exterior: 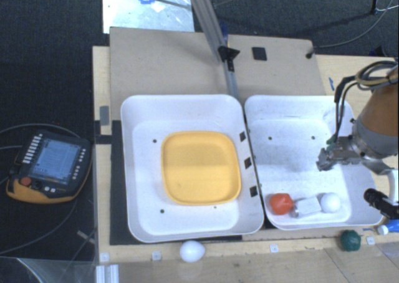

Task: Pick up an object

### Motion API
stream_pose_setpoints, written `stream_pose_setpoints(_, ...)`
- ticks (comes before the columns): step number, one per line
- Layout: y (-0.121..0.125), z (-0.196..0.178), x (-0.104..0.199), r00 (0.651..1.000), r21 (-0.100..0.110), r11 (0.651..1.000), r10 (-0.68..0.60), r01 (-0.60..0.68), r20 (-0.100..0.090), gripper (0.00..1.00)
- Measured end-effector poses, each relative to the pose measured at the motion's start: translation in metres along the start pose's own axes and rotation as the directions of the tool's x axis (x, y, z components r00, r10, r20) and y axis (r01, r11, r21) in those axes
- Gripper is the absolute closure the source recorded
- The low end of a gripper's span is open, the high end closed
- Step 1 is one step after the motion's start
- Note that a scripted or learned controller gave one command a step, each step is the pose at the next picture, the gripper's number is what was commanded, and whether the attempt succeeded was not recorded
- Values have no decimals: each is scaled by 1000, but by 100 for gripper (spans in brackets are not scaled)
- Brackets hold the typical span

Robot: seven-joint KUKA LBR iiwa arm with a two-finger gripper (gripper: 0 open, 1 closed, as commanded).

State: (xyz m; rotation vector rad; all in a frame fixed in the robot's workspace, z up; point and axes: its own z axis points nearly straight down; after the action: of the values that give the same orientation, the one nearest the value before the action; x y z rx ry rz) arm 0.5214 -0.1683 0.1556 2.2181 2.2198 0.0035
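Red and white, the small objects (282,203) and (330,202) lie side by side along the right bin's (293,119) near wall, just below and slightly left of the gripper (328,158), whose state cannot be told from this angle.

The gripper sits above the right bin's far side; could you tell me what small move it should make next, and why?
Probably a short shift toward the bin's near edge, then down. The gripper hovers over bare floor of the right bin, while the red object and the white ball lie along the near wall, so nothing graspable lies beneath it.
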Motion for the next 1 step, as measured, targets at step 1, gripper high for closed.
stream_pose_setpoints(1, 1, -52, 0, 1000, 0, 1000, 0, 0, 0, 100)
